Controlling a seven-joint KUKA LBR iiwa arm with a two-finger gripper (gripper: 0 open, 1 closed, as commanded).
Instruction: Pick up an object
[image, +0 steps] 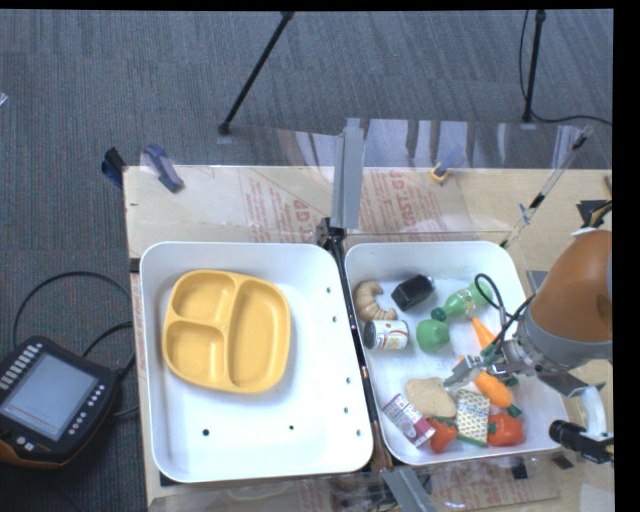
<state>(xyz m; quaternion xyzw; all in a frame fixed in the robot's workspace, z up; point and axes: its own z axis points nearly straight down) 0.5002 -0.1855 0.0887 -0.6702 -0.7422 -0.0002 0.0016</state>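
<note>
Jaws' state cannot be told: the gripper (478, 368) hangs over the orange carrot (492, 387) in the right bin (372, 385), arm cut off at right; nearby toys are partly hidden, hard to identify

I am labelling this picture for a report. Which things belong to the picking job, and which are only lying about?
For the job:
gripper
toy carrot by the gripper
croissant
small can
black block
green bottle
green ball
bread slice
right bin holding them

Lying about:
yellow divided plate
left bin
teach pendant
</note>
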